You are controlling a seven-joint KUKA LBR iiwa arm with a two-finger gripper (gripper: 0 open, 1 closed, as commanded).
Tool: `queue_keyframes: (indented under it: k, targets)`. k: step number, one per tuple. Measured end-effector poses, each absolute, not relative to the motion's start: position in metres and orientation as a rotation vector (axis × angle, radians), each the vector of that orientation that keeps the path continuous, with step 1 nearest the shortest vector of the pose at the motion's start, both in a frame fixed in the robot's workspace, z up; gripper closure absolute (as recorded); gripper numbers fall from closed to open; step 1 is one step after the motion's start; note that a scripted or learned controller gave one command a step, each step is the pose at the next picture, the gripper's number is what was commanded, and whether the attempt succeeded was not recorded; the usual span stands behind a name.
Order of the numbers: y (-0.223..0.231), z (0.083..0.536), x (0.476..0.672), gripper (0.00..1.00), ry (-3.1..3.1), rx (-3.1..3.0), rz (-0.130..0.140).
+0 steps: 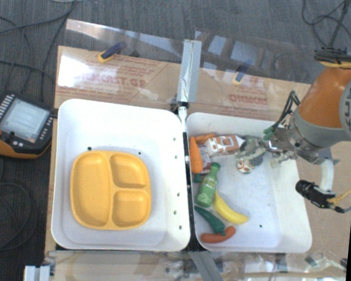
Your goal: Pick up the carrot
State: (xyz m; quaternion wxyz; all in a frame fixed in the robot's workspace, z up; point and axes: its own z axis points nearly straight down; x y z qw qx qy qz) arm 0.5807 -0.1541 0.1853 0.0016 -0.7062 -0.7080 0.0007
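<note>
**Carrot at the left wall of the right bin; gripper over the far right of that bin**

Camera view, bench layout. Two shallow white bins sit side by side. The left bin [61, 218] holds a yellow divided plate [111, 190] with three compartments. The right bin [279, 222] holds the loose items. A handheld control pendant [16, 125] lies on the floor, left of the bench.

Camera view, task object. The carrot [195, 157] lies in the right bin, against its left wall, in the far half. Its long axis runs roughly along that wall, from far to near, slightly tilted. Which end is the tip cannot be determined at this resolution. A printed packet [224, 144] lies just beside it to the right. A green bottle [208, 185] lies just beyond its near end, followed by a banana [229, 210], a dark green vegetable [210, 218] and a small red-orange item [218, 236] near the front wall.

Camera view, arm. The gripper [253, 151] is over the far part of the right bin, well apart from the carrot, with the packet between them. A small round object [244, 166] lies just below it. The finger opening cannot be determined, and no item is seen between the fingers.
</note>
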Motion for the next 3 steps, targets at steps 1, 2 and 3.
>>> queue_keyframes:
  k: [1,2,3]
  targets:
    - [-0.104,0.09,0.539,0.0,-2.043,-2.398,-0.007]
    - [-0.104,0.099,0.54,1.0,-2.043,-2.399,-0.011]
    - [-0.019,0.182,0.503,1.0,-1.858,-2.529,0.007]
